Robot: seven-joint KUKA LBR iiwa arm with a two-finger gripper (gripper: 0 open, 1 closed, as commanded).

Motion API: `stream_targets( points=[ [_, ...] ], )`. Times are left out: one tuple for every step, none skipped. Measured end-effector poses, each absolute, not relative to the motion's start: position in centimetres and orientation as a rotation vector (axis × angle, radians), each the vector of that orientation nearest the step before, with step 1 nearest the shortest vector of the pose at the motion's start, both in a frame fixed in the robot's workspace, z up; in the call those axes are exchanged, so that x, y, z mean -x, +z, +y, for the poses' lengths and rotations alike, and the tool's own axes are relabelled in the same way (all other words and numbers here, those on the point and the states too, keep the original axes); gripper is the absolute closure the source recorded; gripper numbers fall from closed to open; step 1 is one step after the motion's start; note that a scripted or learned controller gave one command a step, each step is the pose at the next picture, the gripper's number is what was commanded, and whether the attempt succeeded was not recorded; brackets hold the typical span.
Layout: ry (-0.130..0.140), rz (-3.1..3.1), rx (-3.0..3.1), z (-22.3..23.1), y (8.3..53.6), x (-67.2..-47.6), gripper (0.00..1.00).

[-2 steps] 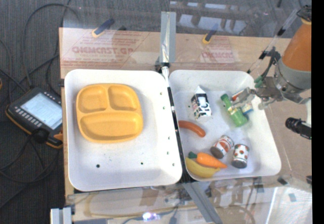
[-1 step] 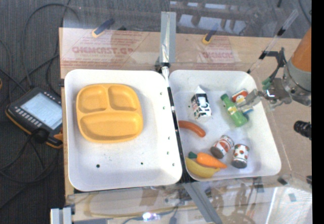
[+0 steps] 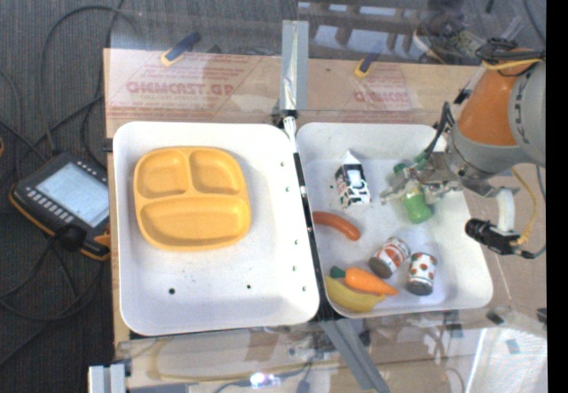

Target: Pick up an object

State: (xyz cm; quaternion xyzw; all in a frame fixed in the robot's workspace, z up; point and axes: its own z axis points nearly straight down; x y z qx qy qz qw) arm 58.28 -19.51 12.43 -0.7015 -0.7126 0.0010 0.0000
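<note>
The arm's two-finger gripper sits low in the right white bin, directly over a small green plastic bottle-shaped object. How far the pincer is open, and whether it grips anything, cannot be determined. The green object lies near the bin's upper right, apart from the black-and-white carton. It appears light, rigid and smooth; grasp across its narrow body.
</note>
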Motion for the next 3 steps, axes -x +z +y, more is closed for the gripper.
stream_targets(
  points=[
    [-0.017,-2.189,2.257,-18.5,9.1,-62.7,0.00],
    [-0.010,-2.198,2.262,-18.7,10.1,-62.7,1.00],
    [0.002,-2.185,2.260,-13.5,19.0,-63.7,1.00]
  ],
)
